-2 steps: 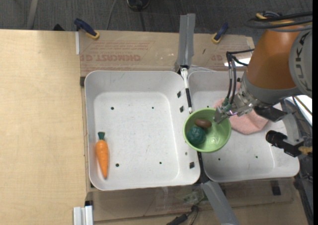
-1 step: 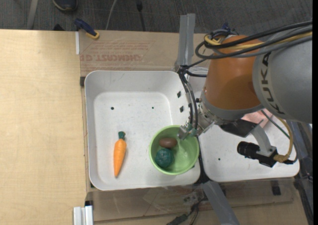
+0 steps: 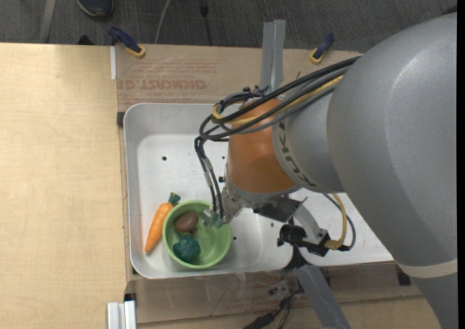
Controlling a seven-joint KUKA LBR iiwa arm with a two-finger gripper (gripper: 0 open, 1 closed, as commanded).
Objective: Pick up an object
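Note:
A green bowl sits in the near left corner of the white bin. Inside the bowl lie a brown lump and a dark teal piece. An orange toy carrot with a green top lies just left of the bowl, against the bin's left wall. My gripper reaches down at the bowl's right rim, beside the brown lump. The orange wrist band and the grey arm cover most of it.
The grey arm hides the right half of the bin and the bench beyond it. Black and yellow cables loop around the wrist. A cardboard sheet lies behind the bin, held by clamps. A wooden table lies to the left.

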